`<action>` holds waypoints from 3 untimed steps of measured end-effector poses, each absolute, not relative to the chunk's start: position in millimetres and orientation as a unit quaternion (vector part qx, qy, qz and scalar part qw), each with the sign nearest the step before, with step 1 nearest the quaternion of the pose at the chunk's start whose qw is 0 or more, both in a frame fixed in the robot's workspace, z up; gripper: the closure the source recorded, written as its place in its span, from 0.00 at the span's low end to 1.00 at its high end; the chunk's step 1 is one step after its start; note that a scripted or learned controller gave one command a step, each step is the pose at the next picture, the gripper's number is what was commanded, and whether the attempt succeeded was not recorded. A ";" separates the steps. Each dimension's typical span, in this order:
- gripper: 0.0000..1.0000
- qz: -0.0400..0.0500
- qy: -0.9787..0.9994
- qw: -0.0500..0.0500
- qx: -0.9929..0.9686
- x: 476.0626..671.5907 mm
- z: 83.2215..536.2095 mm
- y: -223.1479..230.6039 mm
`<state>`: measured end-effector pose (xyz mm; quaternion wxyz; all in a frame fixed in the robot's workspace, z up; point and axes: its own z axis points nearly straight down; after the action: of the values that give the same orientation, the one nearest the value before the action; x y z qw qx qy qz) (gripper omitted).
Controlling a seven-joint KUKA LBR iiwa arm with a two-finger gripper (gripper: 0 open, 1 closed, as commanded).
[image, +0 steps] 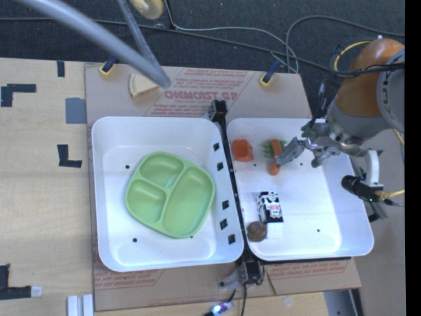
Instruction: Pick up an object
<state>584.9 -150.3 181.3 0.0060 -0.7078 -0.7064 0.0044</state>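
Hand (297,148) beside carrot (275,158), mid-bin

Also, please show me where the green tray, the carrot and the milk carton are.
green tray (171,194), camera view, on its central divider.
carrot (275,158), camera view, on the middle of its orange body.
milk carton (270,207), camera view, on its black-and-white side.

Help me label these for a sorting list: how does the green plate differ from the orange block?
The green plate lies in the left bin; the orange block lies in the right bin. The plate is much the larger. The plate is flat, with three compartments; the block is chunky and plain. Both rest untouched, apart from the gripper.
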 end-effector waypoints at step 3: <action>0.00 0.001 -0.708 -0.001 -0.706 586.3 83.3 -142.9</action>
<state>586.3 -142.9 83.3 -0.0008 -0.7064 -0.7079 0.0008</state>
